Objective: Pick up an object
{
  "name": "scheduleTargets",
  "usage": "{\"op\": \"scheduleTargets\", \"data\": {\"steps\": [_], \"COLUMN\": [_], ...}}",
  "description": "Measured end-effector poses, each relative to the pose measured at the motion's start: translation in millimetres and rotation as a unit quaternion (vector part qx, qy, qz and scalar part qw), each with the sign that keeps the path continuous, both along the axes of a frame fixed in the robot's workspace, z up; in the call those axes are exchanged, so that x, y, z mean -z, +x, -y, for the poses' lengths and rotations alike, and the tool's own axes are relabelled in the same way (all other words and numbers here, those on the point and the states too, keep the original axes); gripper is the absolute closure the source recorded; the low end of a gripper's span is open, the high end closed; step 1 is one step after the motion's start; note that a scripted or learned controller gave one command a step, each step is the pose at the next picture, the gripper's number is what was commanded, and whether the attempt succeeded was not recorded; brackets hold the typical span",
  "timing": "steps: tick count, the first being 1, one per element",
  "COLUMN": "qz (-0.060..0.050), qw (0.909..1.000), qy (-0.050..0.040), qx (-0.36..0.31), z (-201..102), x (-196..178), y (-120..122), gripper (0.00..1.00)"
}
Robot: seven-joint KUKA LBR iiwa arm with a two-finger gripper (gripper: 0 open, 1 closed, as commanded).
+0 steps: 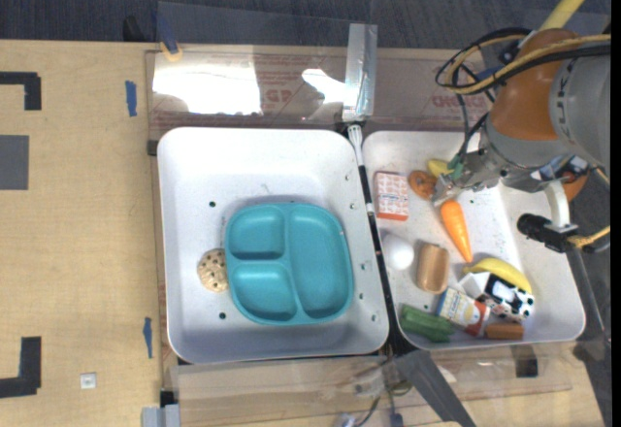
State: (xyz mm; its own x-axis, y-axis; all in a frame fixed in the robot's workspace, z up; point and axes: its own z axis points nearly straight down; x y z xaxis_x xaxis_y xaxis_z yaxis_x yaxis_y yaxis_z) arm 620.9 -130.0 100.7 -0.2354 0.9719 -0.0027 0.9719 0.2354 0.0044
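Note:
The right bin [543, 250] holds several small items. Among them are an orange carrot [455, 230], a pink and white carton [391, 195], a small orange round piece [421, 184] and a yellow piece [439, 166]. My gripper [455, 179] hangs low at the bin's far side, right above the carrot's thick end and beside the orange round piece. The grey wrist and orange band [529, 105] cover its upper part. Nothing shows between the fingers.
Nearer in the right bin lie a white ball [400, 256], a tan cylinder [432, 266], a banana [497, 270], a green cucumber [424, 323] and a black and white toy [509, 297]. The left bin [184, 173] holds a teal divided plate [288, 262] and a cookie [212, 270].

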Motion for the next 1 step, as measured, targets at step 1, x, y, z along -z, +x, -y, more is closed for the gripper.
{"op": "scheduleTargets", "data": {"steps": [1], "qz": [0.000], "qw": [0.9829], "qy": [0.0016], "qx": [0.184], "z": [-58.1], "x": [-86.0], "y": [24.0], "gripper": [1.00]}}
